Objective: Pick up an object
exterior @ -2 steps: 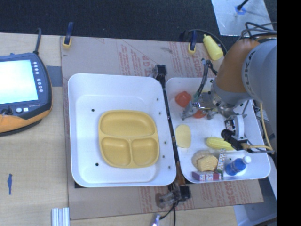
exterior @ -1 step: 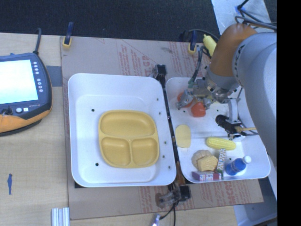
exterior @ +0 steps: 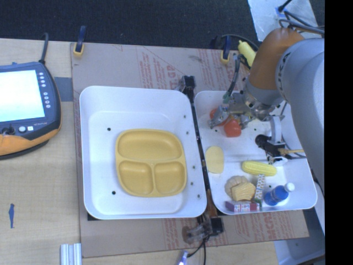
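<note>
Left edge: teach pendant (exterior: 22, 101) on the bench, screen lit, cut off by the frame.

Left bin (exterior: 99, 106): holds one yellow divided tray (exterior: 150, 162), lying flat near the middle. The arm is nowhere near it.

Right bin (exterior: 300, 186), going left to right:
- pale yellow oval piece (exterior: 214, 159) close to the bin's left wall
- red object (exterior: 233, 128) in the far half
- tan bread-like pieces (exterior: 240, 189) and a small box (exterior: 242, 207) at the near rim
- corn cob (exterior: 259, 168) lying across the middle
- blue bottle (exterior: 274, 195) with a white cap, on its side

Gripper (exterior: 229, 114): low over the far half of the right bin, just above and touching or nearly touching the red object. I cannot tell whether it is spread or pressed together, because the wrist and cabling mask it from this angle.

Progress: reach judged done, grasp not confirmed. The red object appears to sit on the bin floor, so nothing is lifted yet. Closing on it and raising it are left.

Poorly seen: a second red patch shows just left of the gripper. It is possibly part of the same object, partly covered. The arm (exterior: 298, 70) hides the bin's far right corner.
</note>
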Motion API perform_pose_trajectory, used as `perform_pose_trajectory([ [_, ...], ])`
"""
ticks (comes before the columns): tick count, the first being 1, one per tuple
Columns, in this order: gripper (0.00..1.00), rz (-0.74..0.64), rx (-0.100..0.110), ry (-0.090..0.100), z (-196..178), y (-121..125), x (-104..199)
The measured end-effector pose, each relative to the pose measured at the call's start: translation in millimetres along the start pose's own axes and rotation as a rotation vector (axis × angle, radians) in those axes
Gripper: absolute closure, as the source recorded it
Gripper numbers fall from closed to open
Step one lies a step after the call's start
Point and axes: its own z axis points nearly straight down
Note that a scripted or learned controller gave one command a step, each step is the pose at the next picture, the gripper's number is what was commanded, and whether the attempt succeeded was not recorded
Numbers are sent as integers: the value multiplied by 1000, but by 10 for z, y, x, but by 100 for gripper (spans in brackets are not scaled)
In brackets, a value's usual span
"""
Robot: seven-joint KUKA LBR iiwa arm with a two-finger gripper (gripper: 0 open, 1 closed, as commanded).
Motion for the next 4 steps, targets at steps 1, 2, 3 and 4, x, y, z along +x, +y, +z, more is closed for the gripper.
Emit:
perform_pose_trajectory([
  [1, 0, 1, -1, -6, 3, -3, 113],
  [2, 0, 0, -4, -2, -9, 6, -301],
  [3, 0, 1, -4, -5, -10, 3, -244],
  [4, 0, 0, -1, -4, -1, 0, -98],
])
